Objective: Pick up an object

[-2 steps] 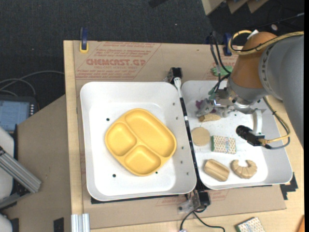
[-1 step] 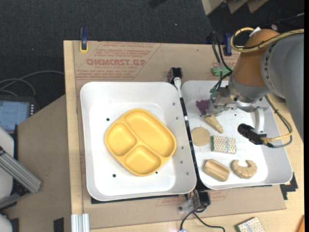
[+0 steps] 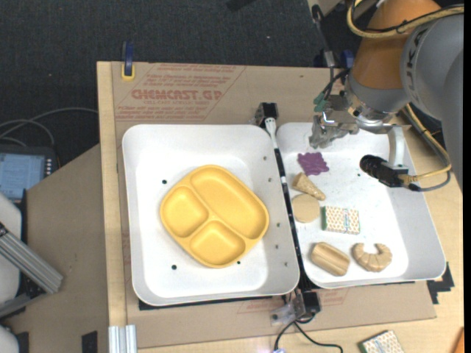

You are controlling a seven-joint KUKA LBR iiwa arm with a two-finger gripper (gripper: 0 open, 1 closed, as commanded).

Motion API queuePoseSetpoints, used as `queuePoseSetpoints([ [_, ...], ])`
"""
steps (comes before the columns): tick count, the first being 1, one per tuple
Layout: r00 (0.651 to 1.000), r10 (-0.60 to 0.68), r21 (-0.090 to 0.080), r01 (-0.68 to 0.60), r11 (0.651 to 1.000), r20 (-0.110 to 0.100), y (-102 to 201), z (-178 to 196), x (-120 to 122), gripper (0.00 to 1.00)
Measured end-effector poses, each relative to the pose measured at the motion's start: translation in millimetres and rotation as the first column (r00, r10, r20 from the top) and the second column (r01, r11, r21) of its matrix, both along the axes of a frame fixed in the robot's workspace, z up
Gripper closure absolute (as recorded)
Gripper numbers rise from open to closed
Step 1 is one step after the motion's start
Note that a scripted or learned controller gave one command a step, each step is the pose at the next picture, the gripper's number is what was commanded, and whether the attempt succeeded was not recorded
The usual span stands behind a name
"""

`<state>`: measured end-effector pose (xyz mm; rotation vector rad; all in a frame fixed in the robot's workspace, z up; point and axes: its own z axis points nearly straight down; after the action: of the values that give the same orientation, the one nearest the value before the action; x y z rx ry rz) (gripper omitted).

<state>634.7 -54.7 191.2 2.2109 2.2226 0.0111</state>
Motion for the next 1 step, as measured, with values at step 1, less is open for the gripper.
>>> queuePoseSetpoints([
  [1, 1.000, -0.004, -0.001, 0.004, 1.000, -0.009, -3.1, -6.3, -1.7, 0.00],
])
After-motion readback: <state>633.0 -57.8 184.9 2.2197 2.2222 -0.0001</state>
